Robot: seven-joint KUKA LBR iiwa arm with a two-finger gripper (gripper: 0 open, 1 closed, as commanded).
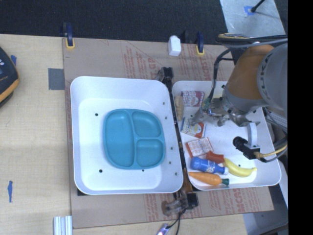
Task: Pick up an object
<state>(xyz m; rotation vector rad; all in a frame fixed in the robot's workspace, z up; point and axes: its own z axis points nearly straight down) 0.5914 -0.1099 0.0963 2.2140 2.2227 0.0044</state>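
Right white bin [272,146] holds a yellow banana [239,169] and orange carrot [208,178].

I've got two bins side by side: left bin [83,131] holds a divided tray [133,138] about centre. Right bin [269,146] is cluttered: packets [192,99] at the far left part, a small card [199,146] nearer, then bottle [208,166], carrot [208,179] nearest, banana [239,169] just right of them. Arm [254,77] hangs over the right bin's far side.
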